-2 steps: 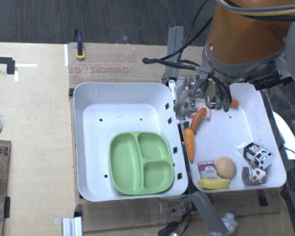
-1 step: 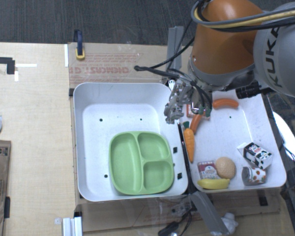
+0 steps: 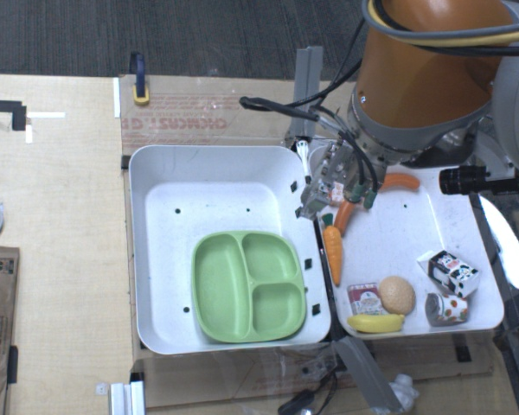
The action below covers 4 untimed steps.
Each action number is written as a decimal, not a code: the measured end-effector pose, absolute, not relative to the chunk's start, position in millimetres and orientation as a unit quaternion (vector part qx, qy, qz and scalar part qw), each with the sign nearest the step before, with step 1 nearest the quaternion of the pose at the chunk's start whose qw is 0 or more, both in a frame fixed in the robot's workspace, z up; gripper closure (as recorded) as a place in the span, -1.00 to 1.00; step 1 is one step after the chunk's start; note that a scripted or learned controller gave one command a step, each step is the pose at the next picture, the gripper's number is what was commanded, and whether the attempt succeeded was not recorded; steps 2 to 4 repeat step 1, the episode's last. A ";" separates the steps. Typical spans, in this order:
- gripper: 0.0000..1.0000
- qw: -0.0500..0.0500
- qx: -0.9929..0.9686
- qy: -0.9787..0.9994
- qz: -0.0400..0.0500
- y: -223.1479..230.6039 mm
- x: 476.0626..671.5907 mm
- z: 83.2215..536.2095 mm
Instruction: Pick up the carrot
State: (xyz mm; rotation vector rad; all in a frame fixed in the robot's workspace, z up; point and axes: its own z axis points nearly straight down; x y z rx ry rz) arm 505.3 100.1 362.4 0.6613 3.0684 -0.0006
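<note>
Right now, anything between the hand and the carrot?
In the camera view, nothing: the hand hangs just above the top end of the carrot, which lies along the right bin's left wall. Only white bin floor beside it.

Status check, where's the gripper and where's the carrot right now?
Gripper at the right bin's left wall. Carrot just below it, lying along that wall, not held. A second orange piece right beside the gripper.
</note>
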 end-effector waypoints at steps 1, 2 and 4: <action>1.00 0.000 0.070 0.998 0.000 81.4 591.4 217.2; 1.00 0.000 0.070 0.998 0.000 81.4 591.4 217.2; 1.00 0.000 0.070 0.998 0.000 81.4 591.4 217.2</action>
